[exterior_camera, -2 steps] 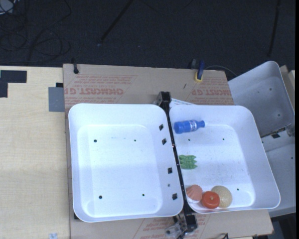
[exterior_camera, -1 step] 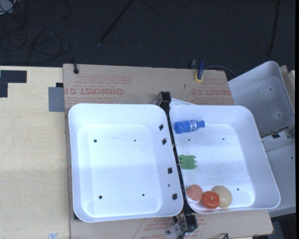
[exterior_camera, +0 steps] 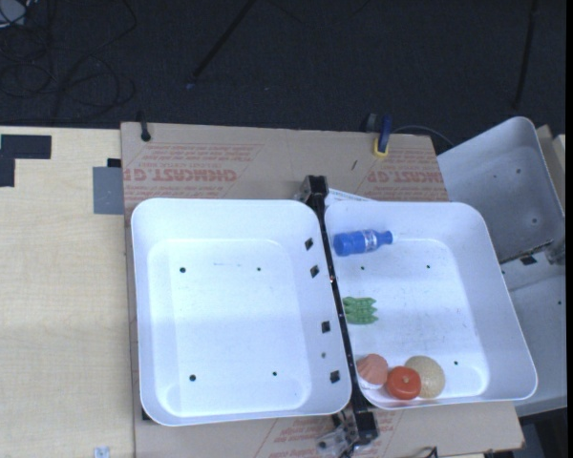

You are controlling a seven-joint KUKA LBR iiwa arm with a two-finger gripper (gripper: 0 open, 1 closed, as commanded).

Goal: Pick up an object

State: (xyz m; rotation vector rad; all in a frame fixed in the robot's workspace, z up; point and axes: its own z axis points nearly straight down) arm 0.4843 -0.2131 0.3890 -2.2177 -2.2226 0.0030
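**Blue bottle and four small pieces wait in the right bin**

Blue bottle [exterior_camera: 362, 242] is the easiest target I can see: it lies on its side near the far-left corner of the right bin [exterior_camera: 497, 284], its cap end pointing right, well apart from everything else. That free space around it is why I would choose it first; the fingers could come down on either side of its body without nudging a neighbour.

A small green ridged piece [exterior_camera: 359, 310] lies flat close to the bin's left wall, about halfway down. It sits low, and I judge the wall beside it would crowd one finger.

In the near-left corner three round things cluster together: a pinkish disc [exterior_camera: 371, 368], a red round piece [exterior_camera: 403, 383] and a pale yellowish one [exterior_camera: 426, 375]. They touch or overlap, so I expect a grasp there to be awkward and likely to push the pieces into the corner.

The left bin [exterior_camera: 227, 308] stands against the right one, joined along a dark divider strip [exterior_camera: 327, 284].

From my feed I cannot tell how the jaws stand. Nothing has been lifted yet; the pick has not begun.
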